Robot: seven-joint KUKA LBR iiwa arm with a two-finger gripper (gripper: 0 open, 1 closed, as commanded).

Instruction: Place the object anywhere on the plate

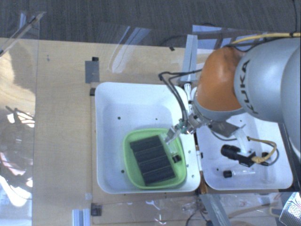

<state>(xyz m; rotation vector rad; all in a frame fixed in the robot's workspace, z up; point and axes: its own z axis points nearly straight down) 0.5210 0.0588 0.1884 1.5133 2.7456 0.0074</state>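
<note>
Glossy green plate (pixel 132 147); ribbed matt black object (pixel 153 160).

Two white bins (pixel 108 126) side by side — wooden bench (pixel 61 126) beneath.

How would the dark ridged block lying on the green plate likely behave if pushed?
The dark ridged block looks flat and stiff, so it would probably slide rather than roll or tip. It fills much of the green plate, whose raised rim would likely stop it. Its weight cannot be judged.
</note>
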